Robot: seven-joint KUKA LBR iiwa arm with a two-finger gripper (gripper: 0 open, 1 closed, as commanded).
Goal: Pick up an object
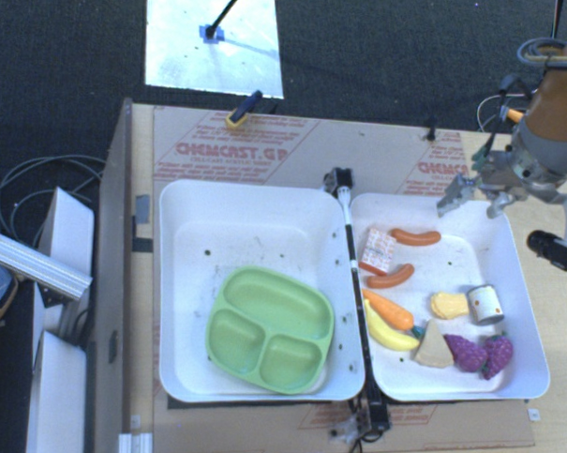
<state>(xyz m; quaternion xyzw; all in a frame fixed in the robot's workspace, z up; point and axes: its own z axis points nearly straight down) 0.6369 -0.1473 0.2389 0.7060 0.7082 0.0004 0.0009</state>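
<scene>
The end effector [472, 196] hangs over the far right corner of the right bin [530, 279], its two fingers spread apart and holding nothing. The nearest item is a toy sausage [415, 238] lying alone near the bin's far wall. A good pick probably means descending straight over it, fingers straddling its narrow width, clear of the pink wafer block [377, 250] beside it.
</scene>
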